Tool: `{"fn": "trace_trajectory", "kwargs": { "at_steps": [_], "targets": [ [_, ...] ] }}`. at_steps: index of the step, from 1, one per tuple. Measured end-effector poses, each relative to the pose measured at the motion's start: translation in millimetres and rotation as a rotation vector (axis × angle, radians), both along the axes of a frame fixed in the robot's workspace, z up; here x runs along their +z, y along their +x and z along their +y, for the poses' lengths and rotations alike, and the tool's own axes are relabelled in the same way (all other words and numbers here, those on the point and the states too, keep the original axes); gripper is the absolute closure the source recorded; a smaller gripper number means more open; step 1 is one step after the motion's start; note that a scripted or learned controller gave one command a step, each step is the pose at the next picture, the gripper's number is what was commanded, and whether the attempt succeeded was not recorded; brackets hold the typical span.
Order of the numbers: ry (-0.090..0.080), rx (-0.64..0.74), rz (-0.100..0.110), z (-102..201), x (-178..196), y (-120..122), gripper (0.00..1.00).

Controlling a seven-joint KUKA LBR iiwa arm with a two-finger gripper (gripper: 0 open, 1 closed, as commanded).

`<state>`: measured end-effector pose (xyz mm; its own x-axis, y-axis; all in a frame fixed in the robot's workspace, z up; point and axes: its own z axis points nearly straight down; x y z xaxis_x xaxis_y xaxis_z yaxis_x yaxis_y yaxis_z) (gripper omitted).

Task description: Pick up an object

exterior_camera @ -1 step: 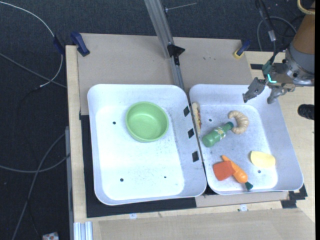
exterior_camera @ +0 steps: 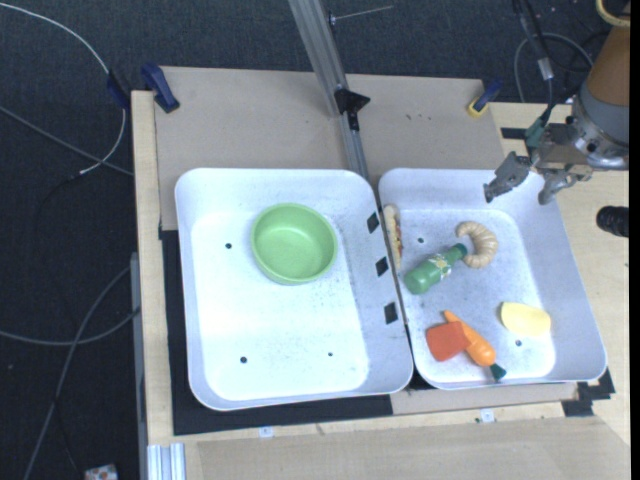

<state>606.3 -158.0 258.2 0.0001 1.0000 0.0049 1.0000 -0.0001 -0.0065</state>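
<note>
My gripper (exterior_camera: 527,185) hangs open over the back edge of the right bin (exterior_camera: 560,268), its two dark fingers spread with nothing between them. In that bin lie a green bottle (exterior_camera: 432,270), a tan curved croissant-like piece (exterior_camera: 480,243), a yellow lemon-shaped object (exterior_camera: 525,319), an orange-red carrot toy (exterior_camera: 462,342) and a thin tan stick (exterior_camera: 393,232) along the left wall. The bottle and croissant lie below and left of the gripper, apart from it.
The left bin (exterior_camera: 210,298) holds a green bowl (exterior_camera: 293,242). A metal pole (exterior_camera: 320,48) slants down from the top to the gap between the bins. Blue and yellow clamps (exterior_camera: 160,88) grip the board's back corners. Cables run on the dark floor.
</note>
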Motion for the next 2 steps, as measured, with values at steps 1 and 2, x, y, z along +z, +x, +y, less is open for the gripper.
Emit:
{"fn": "trace_trajectory", "kwargs": {
  "at_steps": [1, 2],
  "targets": [
    [0.0, -0.001, 0.006, 0.5, -55.3, -10.8, 0.0],
    [0.001, -0.001, 0.008, -0.9, -119.5, -11.1, 0.0]
  ]
}}
